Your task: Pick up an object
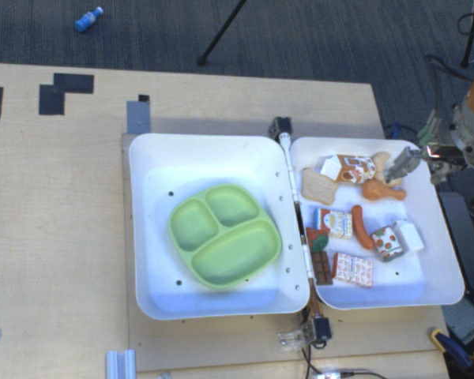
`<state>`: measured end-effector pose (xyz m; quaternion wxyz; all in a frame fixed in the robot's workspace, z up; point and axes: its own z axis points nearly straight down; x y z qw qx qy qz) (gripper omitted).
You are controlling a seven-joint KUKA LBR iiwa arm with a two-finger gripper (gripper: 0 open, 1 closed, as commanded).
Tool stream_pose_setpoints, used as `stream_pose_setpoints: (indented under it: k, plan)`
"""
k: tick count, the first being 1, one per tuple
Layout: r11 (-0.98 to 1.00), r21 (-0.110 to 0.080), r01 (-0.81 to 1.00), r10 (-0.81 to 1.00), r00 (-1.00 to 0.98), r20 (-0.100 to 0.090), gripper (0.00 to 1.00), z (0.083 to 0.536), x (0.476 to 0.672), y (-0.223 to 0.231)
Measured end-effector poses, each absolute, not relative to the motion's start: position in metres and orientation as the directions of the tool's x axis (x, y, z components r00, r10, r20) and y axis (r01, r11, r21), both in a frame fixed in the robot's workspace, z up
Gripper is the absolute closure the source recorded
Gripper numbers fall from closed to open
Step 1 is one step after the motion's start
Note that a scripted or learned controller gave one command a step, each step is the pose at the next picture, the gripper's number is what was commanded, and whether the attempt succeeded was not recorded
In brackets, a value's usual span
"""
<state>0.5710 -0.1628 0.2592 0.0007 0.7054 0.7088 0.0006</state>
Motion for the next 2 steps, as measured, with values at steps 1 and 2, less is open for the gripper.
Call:
stream_pose_setpoints:
  k: [1,2]
  plan:
    - [0.002,0.005,1.000,1.000,-0.002,-0.001,0.00,0.086,0.593,-0.191]
    - [0.004,0.005,1.000,1.000,-0.004,-0.001,0.00,0.086,0.563,-0.157]
